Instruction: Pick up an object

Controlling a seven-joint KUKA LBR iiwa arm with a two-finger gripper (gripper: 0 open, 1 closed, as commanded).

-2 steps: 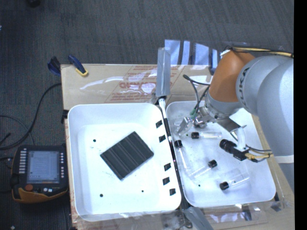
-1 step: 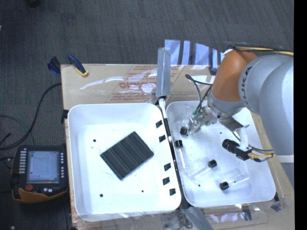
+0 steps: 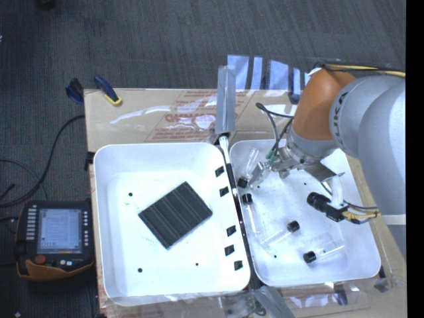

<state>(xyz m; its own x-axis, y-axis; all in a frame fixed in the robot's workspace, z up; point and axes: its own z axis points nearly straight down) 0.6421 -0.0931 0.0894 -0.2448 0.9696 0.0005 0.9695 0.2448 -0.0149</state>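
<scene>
Dark grey carpet surrounds your desk (image 3: 152,111), a brown cardboard-topped surface carrying two shallow white bins side by side. Left bin (image 3: 112,164) holds one thing: a flat dark grey ribbed rectangular pad (image 3: 175,214), lying near the middle, turned at a slant, clear of all walls. Right bin (image 3: 368,244) has the small stuff: a clear plastic vial with a black cap (image 3: 324,250) near the front right, another clear tube with a black cap (image 3: 281,232) around the centre, and a clear tube (image 3: 251,159) leaning by the back left corner. Small black clips (image 3: 229,231) run along the divide between the bins.

Your grey arm with the orange band (image 3: 321,108) comes in from the right and bends down over the back of the right bin. Hand (image 3: 262,171) sits low near the back left part of that bin, close to the clear tube there. You cannot tell how far it is open or whether it has hold of anything; the wrist and cables clutter it.

Off the desk, a teach pendant with a lit screen (image 3: 54,237) lies on the floor at left, cable trailing. Blue and yellow clamp (image 3: 106,90) grips the desk's back left corner.
</scene>
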